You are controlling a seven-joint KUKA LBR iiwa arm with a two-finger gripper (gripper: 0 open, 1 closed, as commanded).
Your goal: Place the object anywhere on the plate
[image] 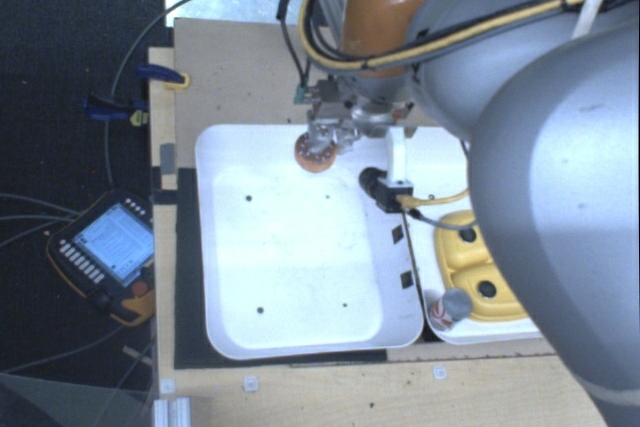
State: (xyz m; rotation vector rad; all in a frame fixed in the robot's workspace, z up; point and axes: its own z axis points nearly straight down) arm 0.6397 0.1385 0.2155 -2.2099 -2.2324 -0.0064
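Brown and round, the object (pixel 316 155) sits at the far edge of the left bin (pixel 290 315), right under the gripper (pixel 325 137), and we see it just below the metal fingertips. It touches or nearly touches them, but we cannot tell whether the fingers are clamped on it or merely resting above it, so we leave the grip undecided. Apart from this piece, we see in the left bin a plain white floor with four small dark dots spread toward its corners.

Over in the right bin (pixel 440 330) we see a yellow plate (pixel 470 260) with raised, moulded sections and dark round spots on it; the grey arm (pixel 540 115) covers much of it. Just beside the plate's near left corner, inside the same bin, lies a small grey rounded thing (pixel 452 305) whose nature we cannot make out. A black fitting (pixel 385 187) with a yellow cable hangs from the wrist over the divide between the two bins, and small black marks run down that divide.

Left of the bench, on the dark floor, we see a hand-held control pendant (pixel 105 250) with a lit blue screen. Its text is too small for us to read. A blue clamp (pixel 160 75) grips the bench's far left edge. No brand or label is legible to us anywhere
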